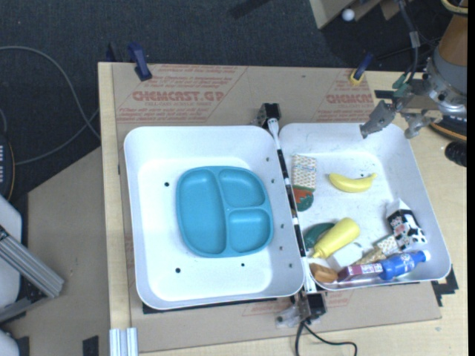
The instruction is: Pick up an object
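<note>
White bins sit side by side on a bench. The left bin (148, 273) holds a blue divided plate (223, 211). The right bin (427, 221) holds a banana (351, 182), a yellow bottle (335, 238) and smaller items. The gripper (393, 119) hovers above the right bin's far edge, fingers spread apart and holding nothing. The pick appears not yet begun; descent and grasp remain.

Bins (141, 199): smooth, slightly glossy white plastic. Divided plate (223, 210), centre left: matt blue plastic. Banana (351, 182) and bottle (338, 237), right of centre: smooth yellow plastic. Bench top (185, 91), upper centre: matt brown board, printed red. Gripper (393, 117), upper right: dull grey metal.
</note>
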